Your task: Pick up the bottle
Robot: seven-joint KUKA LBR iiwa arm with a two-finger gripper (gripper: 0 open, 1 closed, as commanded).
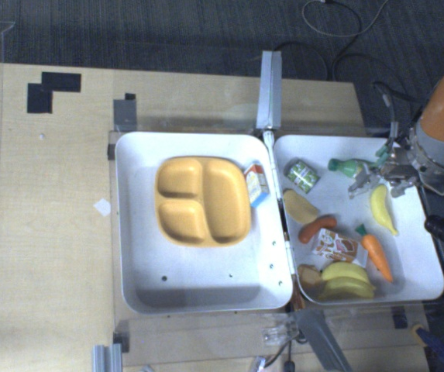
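Hovering beside the green bottle (345,166), the tool (382,173), its grip impossible to judge, could snag the banana (382,209) instead.

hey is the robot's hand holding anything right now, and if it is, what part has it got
It cannot be told. The hand sits at the cap end of the green bottle in the right bin, but the view is too blurred to show a grip.

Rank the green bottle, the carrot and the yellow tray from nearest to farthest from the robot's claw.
1. Green bottle: in the right bin, just left of the claw.
2. Carrot: same bin, toward its near edge, below the claw.
3. Yellow tray: far off in the left bin.
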